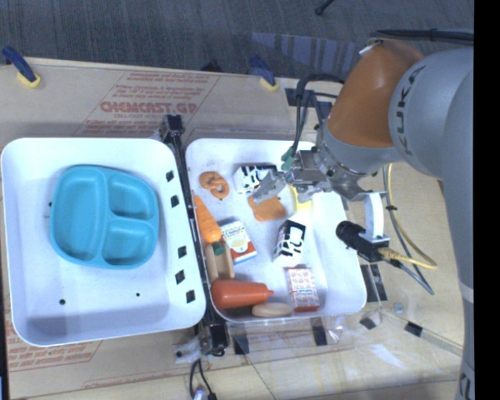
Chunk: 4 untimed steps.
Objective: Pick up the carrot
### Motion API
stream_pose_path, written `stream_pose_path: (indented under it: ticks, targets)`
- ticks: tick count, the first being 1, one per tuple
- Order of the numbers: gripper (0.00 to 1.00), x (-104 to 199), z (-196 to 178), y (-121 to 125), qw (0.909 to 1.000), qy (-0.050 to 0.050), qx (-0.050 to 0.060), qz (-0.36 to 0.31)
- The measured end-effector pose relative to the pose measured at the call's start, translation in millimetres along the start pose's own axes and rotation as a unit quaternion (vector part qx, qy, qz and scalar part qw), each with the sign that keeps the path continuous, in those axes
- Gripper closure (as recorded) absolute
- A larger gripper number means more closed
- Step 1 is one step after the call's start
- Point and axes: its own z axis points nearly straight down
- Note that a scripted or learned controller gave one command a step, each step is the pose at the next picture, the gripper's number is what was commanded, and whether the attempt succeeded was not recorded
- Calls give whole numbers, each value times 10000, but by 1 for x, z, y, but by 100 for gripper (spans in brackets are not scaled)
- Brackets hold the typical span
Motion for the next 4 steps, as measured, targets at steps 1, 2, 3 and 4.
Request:
stream_pose_path:
  ticks: [1, 2, 3, 4]
  targets:
    - [0, 31, 114, 19, 9977, -10, 24, 673]
    - [0, 29, 133, 13, 9886, -5, 5, 1508]
    - [0, 84, 29, -4, 9851, 21, -49, 1720]
    - [0, 44, 33, 21, 9811, 3, -8, 1935]
